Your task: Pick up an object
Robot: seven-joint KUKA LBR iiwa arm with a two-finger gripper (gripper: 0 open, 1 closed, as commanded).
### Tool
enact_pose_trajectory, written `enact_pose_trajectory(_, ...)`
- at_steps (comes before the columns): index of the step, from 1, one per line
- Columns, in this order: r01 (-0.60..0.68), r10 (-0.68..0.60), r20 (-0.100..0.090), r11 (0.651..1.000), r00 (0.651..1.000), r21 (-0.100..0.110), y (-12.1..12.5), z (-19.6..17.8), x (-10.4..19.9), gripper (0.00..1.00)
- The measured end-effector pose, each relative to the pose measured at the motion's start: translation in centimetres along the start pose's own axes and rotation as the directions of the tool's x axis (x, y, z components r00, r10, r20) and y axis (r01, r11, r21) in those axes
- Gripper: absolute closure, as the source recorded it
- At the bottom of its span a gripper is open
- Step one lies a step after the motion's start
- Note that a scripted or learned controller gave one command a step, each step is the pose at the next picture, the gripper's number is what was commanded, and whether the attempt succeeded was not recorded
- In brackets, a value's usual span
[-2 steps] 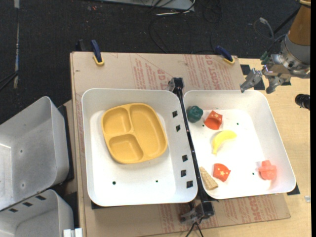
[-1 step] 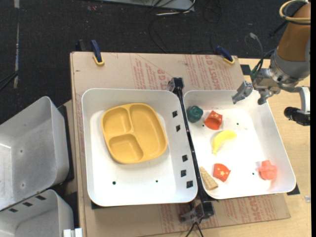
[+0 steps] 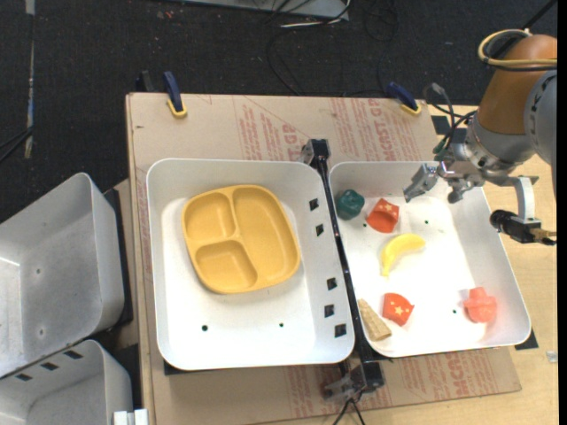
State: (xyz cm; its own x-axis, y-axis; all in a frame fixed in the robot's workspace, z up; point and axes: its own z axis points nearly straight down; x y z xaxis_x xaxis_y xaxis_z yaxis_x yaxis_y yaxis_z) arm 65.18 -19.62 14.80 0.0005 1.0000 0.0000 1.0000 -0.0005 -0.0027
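Here, the gripper [image 3: 440,184] hung spread and empty above-right of the red block [image 3: 383,216], approaching; next, descend onto it.

Two shallow white bins side by side, left bin [image 3: 168,326] and right bin [image 3: 505,264]. Left: one yellow divided plate [image 3: 239,237]. Right: six items, namely one teal object [image 3: 349,204], two red blocks [image 3: 383,216] [image 3: 398,308], one banana [image 3: 401,251], one tan wedge [image 3: 374,320], one pink piece [image 3: 480,305]
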Motion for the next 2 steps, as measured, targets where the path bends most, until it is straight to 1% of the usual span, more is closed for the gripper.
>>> enact_pose_trajectory(1,0.002,-0.002,0.001,1.000,1.000,-0.007,0.2,4.8,0.0,0.00)
enact_pose_trajectory(2,0.004,-0.004,0.005,1.000,1.000,-0.014,0.4,3.5,0.0,1.00)
